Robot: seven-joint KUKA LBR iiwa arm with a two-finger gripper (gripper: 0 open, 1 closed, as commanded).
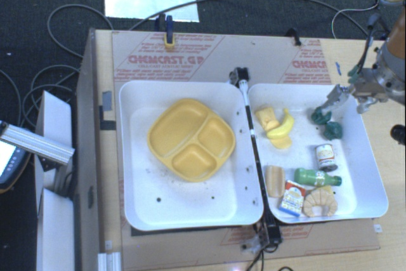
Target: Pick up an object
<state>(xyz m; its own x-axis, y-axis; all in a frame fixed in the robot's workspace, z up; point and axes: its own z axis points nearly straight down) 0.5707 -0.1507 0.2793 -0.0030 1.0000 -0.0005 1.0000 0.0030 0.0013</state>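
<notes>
Setting: dark carpeted floor with loose cables; a bench point(190, 51) faced with printed cardboard.

Left bin point(143, 200), white, shallow: one yellow divided plate point(190, 138), lying flat near its centre.

Right bin point(371, 190), white, touching the left bin along a black seam.

Arm point(393, 66), grey, at the view's right edge, above the right bin's far corner.

Gripper point(351, 98): fingers spread apart, nothing between them, just above and beside a dark green object point(321, 115).

Contents of the right bin, descending: yellow banana point(281, 129); green bottle point(317, 178); croissant point(320, 201); bread slice point(275, 181); small carton point(292, 197); small can point(325, 157); second green piece point(332, 131).
</notes>
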